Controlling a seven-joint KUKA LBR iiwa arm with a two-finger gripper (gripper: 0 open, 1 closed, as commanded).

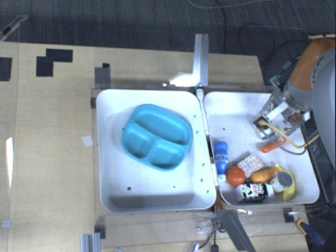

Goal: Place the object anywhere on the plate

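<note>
Nothing done yet: we see blue plate point(156, 136) bare in L bin point(116, 185), small orange piece point(270, 147) lying in R bin point(231, 109) just beside gripper point(273, 121), whose grip we can't tell.

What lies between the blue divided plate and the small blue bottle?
Camera view: the bins' adjoining rims lie between the blue divided plate and the small blue bottle.

Left white bin point(118, 196) and right white bin point(231, 112) sit side by side, touching, on pale wooden bench point(52, 156). Black patches point(52, 61) mark bench's far-left corner. Thin cable point(247, 2) loops over dark carpet point(105, 9) beyond.
</note>
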